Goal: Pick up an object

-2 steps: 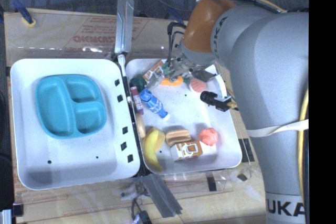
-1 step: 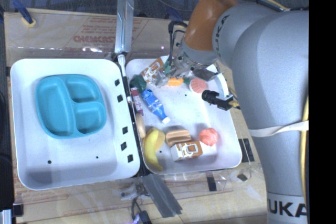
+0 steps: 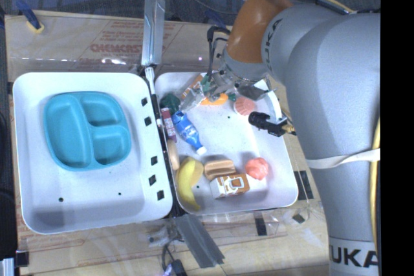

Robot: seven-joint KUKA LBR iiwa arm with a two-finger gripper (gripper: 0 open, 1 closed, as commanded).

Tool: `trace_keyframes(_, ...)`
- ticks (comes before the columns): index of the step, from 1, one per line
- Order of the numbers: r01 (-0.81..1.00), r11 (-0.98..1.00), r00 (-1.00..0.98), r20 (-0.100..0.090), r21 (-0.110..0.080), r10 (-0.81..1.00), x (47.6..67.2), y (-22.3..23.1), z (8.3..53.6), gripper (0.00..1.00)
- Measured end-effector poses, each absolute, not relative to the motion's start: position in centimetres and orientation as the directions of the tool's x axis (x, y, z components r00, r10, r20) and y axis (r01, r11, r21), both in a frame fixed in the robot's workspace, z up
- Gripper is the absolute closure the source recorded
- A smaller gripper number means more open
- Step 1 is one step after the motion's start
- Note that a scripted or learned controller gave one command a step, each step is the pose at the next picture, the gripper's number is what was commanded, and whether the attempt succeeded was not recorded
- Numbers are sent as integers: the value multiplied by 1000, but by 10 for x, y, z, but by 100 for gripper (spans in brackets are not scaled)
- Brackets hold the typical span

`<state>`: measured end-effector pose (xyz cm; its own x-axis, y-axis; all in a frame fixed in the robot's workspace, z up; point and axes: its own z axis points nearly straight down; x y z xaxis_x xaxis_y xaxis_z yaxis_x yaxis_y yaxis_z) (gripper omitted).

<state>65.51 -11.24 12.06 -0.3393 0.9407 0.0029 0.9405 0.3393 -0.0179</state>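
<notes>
My gripper (image 3: 206,86) is down in the far part of the right bin (image 3: 275,139), over a cluster of small items. Right beside it lie an orange piece (image 3: 217,99) and a dark green item (image 3: 169,101). A salmon-pink shell shape (image 3: 244,105) sits just right of the orange piece. A blue bottle (image 3: 188,129) lies slantwise a little nearer the camera. The wrist and its orange band hide the bin's far right corner. I see nothing clearly between the fingers.
The near half of the right bin holds a yellow banana (image 3: 187,181), a sandwich-like toy (image 3: 218,168), a small brown and white box (image 3: 231,185) and a pink ball (image 3: 257,168). A blue divided plate (image 3: 87,129) lies in the left bin (image 3: 39,203).
</notes>
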Motion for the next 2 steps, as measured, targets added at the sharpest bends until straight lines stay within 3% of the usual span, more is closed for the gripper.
trace_keyframes(1, 927, 375, -375, 2, -18, 927, 653, -109, 99, 0)
trace_keyframes(2, 888, 460, -460, -1, 0, 888, 657, -130, 123, 0)
